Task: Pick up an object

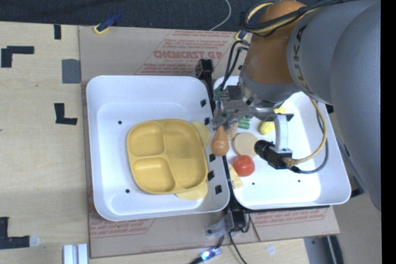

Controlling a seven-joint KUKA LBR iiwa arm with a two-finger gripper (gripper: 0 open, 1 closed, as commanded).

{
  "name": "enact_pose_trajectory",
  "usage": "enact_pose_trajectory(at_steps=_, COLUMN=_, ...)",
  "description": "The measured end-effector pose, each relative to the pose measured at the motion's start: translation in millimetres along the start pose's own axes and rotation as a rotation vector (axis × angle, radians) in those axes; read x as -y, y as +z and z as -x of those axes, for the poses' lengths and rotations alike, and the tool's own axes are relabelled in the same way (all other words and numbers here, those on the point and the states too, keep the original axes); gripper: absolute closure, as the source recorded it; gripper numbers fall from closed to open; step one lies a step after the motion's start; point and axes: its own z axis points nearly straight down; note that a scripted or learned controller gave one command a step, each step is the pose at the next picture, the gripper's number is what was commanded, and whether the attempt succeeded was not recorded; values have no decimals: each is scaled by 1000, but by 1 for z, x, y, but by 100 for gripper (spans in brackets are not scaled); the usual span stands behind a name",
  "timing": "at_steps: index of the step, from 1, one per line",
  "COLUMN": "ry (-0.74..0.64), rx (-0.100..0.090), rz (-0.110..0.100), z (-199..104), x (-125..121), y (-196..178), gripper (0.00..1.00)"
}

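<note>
My gripper (224, 115) hangs over the divider between the two bins, at the left edge of the right bin (322, 188). Directly below its tip sits a brown-orange, pear-shaped toy (219, 143), touching or very close to it. A beige round disc (245, 144) lies just right of that toy, and a red tomato-like ball (244, 165) lies below the disc. A small yellow piece (266, 128) and a bit of green (243, 123) show under the wrist. The arm hides the upper part of the right bin.
The left bin (108, 133) holds a yellow divided plate (166, 154) with a flat yellow piece (193, 192) peeking out under its lower right edge. A black fitting with a cable (273, 154) hangs off the arm over the right bin.
</note>
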Motion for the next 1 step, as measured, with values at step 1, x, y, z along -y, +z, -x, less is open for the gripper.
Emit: enact_pose_trajectory(at_steps=1, ry=-2, rx=-1, rz=3, z=2, x=-17, y=-12, gripper=100)
